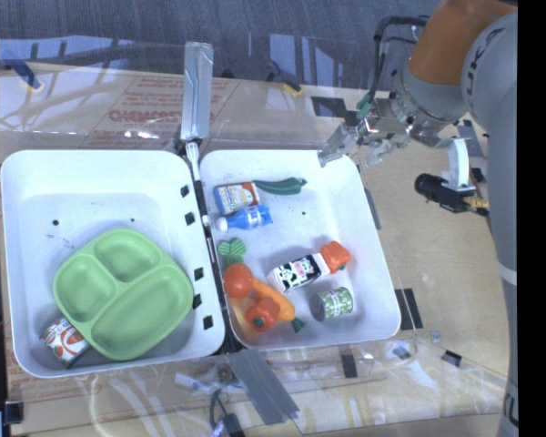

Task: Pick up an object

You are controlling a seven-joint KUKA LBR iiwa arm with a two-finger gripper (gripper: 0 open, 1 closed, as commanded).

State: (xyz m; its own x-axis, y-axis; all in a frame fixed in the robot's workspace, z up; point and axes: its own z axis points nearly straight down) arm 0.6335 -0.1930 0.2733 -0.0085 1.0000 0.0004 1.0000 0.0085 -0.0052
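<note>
while the grey arm (478, 53) with its orange band reaches in from the right, the tool (350, 148) hangs over the far right corner of the right bin (369, 235), above the rim and clear of everything inside — its two fingers look parted with nothing between them

the right bin holds the things to pick: a small carton (236, 196) with an orange label near the far left side, a dark green pod-shaped piece (282, 186) just beside it, and a blue bottle (247, 217) lying right below the carton. further toward the near edge a black and white bottle with an orange cap (308, 269) lies tilted, with a green can (332, 303) just beside it. along the left wall sit a green leafy piece (231, 248), a tomato (238, 280) and an orange heap of toy food (264, 309), close together

the left bin (36, 189) carries a green divided plate (123, 289) — a red and white can (62, 341) lies at its near left corner, touching the plate's edge

both bins rest side by side on the surface (437, 271)
</note>
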